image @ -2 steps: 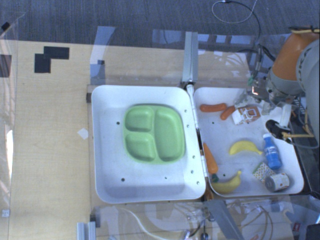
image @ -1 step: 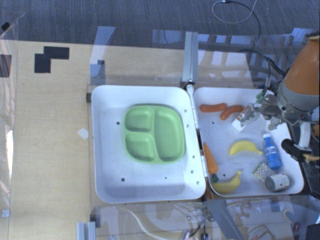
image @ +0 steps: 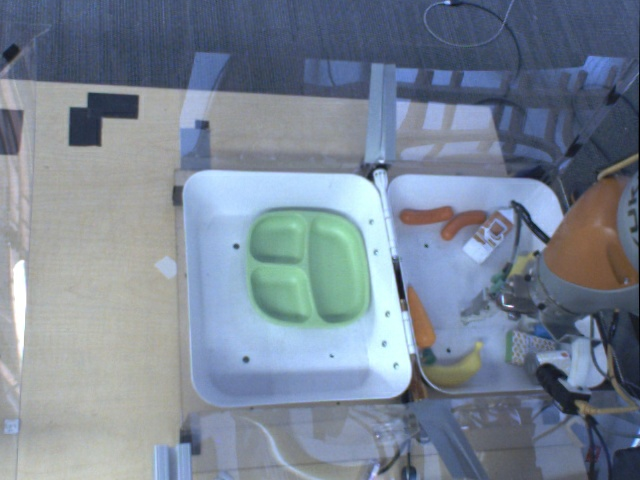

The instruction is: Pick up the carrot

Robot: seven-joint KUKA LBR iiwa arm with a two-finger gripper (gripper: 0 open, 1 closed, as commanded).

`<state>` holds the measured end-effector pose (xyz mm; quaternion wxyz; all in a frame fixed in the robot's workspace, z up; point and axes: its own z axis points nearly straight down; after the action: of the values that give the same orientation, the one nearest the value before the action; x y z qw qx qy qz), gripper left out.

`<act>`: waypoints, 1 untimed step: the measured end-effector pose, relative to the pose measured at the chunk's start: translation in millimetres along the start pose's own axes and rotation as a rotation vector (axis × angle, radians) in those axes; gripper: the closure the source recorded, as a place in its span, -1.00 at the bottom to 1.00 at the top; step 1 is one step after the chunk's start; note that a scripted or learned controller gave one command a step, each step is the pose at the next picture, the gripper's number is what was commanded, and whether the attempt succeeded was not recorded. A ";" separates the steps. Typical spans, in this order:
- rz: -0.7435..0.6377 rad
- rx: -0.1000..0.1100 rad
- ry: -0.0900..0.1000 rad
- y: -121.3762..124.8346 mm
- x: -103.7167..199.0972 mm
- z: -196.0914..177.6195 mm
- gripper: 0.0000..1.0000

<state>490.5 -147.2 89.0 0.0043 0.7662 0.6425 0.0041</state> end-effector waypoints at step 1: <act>-0.002 -0.009 0.001 3.5 1.4 -12.3 1.00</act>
<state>494.1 -146.4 101.4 0.0075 0.7656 0.6432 0.0073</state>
